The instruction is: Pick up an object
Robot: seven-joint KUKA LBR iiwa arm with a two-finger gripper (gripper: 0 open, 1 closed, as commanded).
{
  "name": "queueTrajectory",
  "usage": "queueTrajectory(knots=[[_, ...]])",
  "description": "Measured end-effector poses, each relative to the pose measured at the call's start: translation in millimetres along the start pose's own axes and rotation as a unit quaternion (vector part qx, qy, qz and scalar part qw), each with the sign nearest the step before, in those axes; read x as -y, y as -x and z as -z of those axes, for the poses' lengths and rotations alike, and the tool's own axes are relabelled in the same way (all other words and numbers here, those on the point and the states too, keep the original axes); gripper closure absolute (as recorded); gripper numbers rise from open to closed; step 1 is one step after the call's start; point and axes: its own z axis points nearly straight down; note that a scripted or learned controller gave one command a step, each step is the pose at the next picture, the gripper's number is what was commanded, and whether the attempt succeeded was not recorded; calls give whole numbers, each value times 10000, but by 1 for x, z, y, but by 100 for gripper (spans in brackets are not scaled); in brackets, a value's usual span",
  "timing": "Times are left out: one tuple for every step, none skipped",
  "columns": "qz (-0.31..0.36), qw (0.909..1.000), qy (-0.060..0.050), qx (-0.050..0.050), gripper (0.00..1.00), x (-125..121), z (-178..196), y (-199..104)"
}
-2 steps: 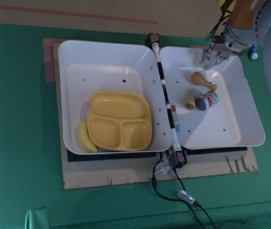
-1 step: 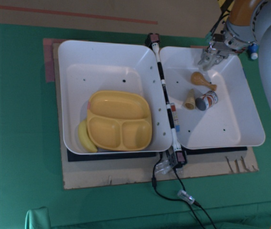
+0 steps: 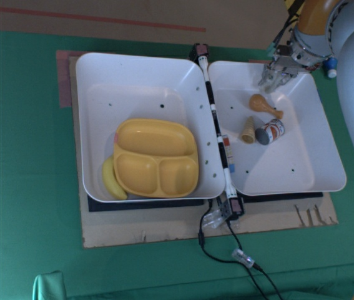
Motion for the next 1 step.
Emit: queueTrajectory(knots=[[-22,9999,5,107,0,3,-4,10]])
